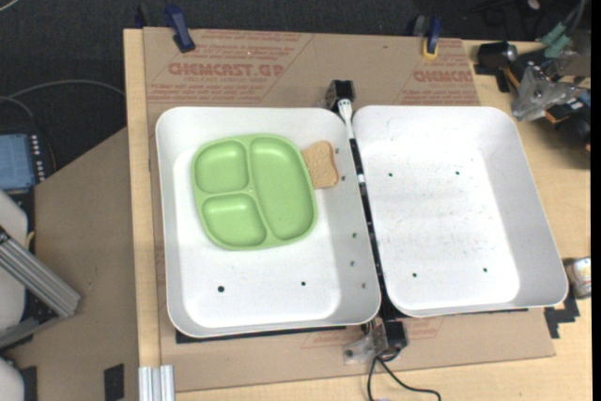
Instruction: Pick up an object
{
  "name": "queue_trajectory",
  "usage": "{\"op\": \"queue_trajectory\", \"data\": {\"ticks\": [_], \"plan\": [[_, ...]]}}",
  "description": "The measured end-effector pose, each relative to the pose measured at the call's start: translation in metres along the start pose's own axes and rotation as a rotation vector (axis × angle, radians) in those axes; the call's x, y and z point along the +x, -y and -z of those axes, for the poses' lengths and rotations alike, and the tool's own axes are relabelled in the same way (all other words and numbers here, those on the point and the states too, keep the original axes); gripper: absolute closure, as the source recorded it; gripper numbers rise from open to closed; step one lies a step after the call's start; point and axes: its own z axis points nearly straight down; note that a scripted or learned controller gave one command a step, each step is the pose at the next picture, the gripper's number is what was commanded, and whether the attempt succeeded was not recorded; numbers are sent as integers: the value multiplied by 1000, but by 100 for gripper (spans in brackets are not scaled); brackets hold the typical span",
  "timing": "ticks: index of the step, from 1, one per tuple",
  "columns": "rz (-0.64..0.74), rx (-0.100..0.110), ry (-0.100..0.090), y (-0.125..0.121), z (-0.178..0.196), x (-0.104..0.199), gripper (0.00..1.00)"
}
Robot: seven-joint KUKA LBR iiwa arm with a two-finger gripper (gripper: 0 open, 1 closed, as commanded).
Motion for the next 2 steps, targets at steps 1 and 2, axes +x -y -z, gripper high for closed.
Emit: {"op": "queue_trajectory", "data": {"ticks": [1,2], "plan": [[0,30,-7,29,-62,30,100],[5,26,-7,25,-67,92,100]]}}
